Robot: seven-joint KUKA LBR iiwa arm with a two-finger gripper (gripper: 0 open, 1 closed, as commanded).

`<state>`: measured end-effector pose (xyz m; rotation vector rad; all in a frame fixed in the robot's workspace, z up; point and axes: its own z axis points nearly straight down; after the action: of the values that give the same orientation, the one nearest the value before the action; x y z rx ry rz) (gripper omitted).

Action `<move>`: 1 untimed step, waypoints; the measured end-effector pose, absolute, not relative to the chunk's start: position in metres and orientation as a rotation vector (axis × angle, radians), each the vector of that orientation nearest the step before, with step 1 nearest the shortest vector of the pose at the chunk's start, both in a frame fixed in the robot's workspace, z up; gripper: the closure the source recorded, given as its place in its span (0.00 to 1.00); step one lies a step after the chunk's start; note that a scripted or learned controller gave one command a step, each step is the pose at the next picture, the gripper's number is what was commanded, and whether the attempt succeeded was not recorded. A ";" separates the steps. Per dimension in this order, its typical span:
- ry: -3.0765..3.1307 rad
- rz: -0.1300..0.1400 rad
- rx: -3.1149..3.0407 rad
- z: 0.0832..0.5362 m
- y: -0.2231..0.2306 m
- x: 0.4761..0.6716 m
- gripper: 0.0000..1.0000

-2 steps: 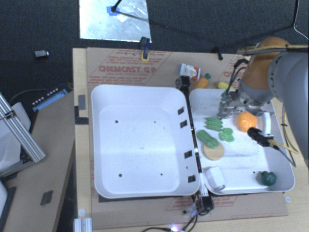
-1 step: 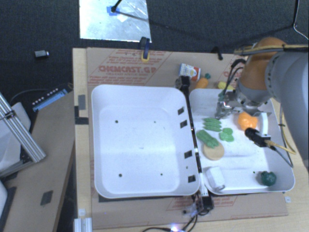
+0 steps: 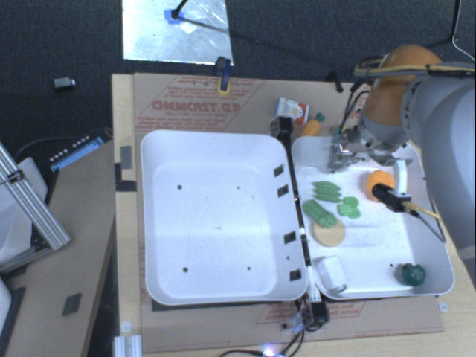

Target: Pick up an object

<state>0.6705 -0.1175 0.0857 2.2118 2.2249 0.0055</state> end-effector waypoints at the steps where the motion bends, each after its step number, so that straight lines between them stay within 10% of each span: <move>1: 2.229 0.015 2.203 0.192 -0.034 0.671 1.00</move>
<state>0.6712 -0.0337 0.1924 2.2033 2.2295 0.0151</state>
